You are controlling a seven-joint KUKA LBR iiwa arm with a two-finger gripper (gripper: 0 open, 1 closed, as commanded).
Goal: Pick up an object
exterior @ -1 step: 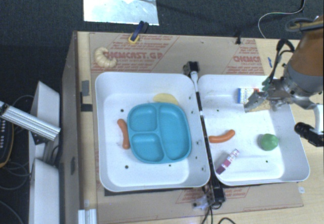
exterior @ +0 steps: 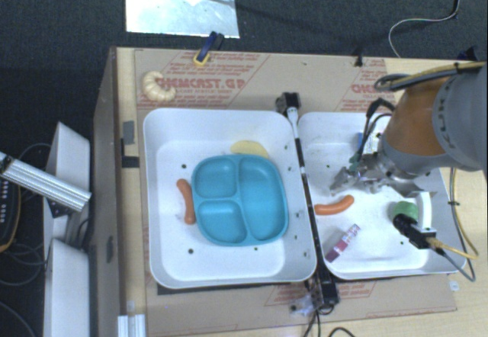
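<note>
Overhead, the gripper (exterior: 345, 180) is observed over the right bin (exterior: 375, 248), just beside an orange sausage (exterior: 334, 207); its grip state cannot be told. A purple tube (exterior: 342, 242) and green object (exterior: 404, 210) are noted nearby.

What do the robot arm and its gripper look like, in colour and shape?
The arm is thick, round and grey, with an orange band above the wrist. Thin dark cables loop beside that band. The gripper is small and metallic grey.

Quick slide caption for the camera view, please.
Gripper poised near an orange sausage in the right bin; blue tray sits in the left bin.
</note>
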